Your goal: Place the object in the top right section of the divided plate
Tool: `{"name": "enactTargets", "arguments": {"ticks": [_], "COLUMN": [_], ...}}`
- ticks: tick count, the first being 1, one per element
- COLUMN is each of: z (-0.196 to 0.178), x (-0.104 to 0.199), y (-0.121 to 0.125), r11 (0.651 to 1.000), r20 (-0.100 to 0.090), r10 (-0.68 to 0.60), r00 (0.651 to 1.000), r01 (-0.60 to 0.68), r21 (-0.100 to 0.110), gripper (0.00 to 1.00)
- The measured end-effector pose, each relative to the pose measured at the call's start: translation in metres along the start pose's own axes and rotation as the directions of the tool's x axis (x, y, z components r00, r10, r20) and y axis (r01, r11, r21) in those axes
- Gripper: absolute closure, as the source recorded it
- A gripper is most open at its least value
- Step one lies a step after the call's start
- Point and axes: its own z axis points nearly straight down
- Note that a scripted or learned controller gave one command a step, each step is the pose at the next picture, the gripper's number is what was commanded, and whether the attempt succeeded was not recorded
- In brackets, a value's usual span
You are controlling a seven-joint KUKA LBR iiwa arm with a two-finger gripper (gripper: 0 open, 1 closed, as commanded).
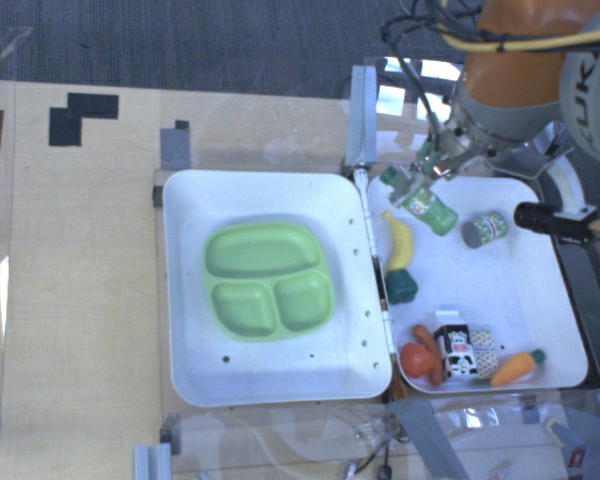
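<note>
A green divided plate (268, 280) lies in the left bin (190, 358), with one long section at the top and two smaller ones below; nothing lies in any section. My gripper (427, 171) hangs over the top left corner of the right bin (560, 298). Directly beneath it, touching or nearly touching, is a green bottle (429, 211) lying tilted, its cap pointing to the upper left. The wrist hides how the gripper meets the bottle.
The right bin also holds a banana (400, 242), a dark green piece (401, 286), a small can (485, 228), a red tomato (417, 359), a black-and-white carton (457, 351) and a carrot (513, 367). A black bar (555, 221) reaches in at the right.
</note>
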Motion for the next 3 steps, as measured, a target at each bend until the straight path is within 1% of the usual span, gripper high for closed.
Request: {"name": "enactTargets", "arguments": {"ticks": [1, 2, 3], "z": [0.025, 0.021, 0.003], "x": [0.077, 0.115, 0.124], "y": [0.02, 0.02, -0.037], "r11": [0.992, 0.962, 0.926], "r20": [-0.002, -0.001, 0.0], "r10": [-0.123, -0.272, -0.378], "r00": [0.992, 0.962, 0.926], "r01": [0.123, 0.272, 0.378], "r21": [0.001, 0.0, -0.001], "gripper": [1.0, 1.0, 1.0]}}
